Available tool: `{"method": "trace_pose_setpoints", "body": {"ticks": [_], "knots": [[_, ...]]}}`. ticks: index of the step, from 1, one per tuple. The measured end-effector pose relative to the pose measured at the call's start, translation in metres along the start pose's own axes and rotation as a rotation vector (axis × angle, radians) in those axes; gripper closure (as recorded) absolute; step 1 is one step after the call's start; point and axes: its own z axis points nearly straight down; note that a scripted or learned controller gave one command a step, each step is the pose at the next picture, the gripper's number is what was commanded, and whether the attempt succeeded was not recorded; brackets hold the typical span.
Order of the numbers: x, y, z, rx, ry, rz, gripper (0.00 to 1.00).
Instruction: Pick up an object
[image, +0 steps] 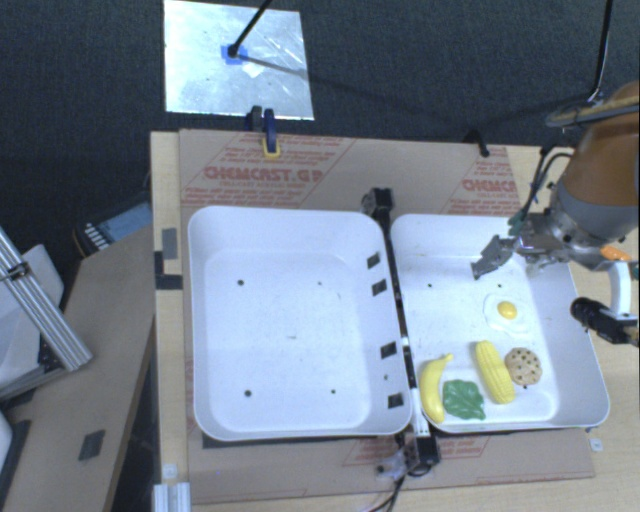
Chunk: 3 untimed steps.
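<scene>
The pick is not looking done yet: the gripper (492, 257) is hanging over the upper part of the right bin (575, 345), with nothing visible between its fingers, and whether they are spread or closed I cannot tell from this angle. As I judge it, the whole grasp is still lying ahead: choosing a target, coming down, closing and lifting.

Everything to pick is sitting in that right bin. A fried egg (505, 311) is lying just below the gripper, toward the bin's middle. Along the bin's near edge a banana (433, 387) is resting by the near left corner, a green leafy piece (463, 399) is touching it, then a corn cob (494, 371) and a cookie (523, 366) are lying just beside each other. The left bin (215, 300) is holding none of these things.
</scene>
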Motion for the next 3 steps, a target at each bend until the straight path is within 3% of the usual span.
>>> {"method": "trace_pose_setpoints", "body": {"ticks": [1,2,3], "knots": [[0.0,0.0,0.0,0.0,0.0,0.0,0.0],[0.064,0.007,-0.026,-0.003,0.002,-0.008,0.0],[0.155,-0.022,-0.127,-0.01,0.004,-0.011,0.0]]}}
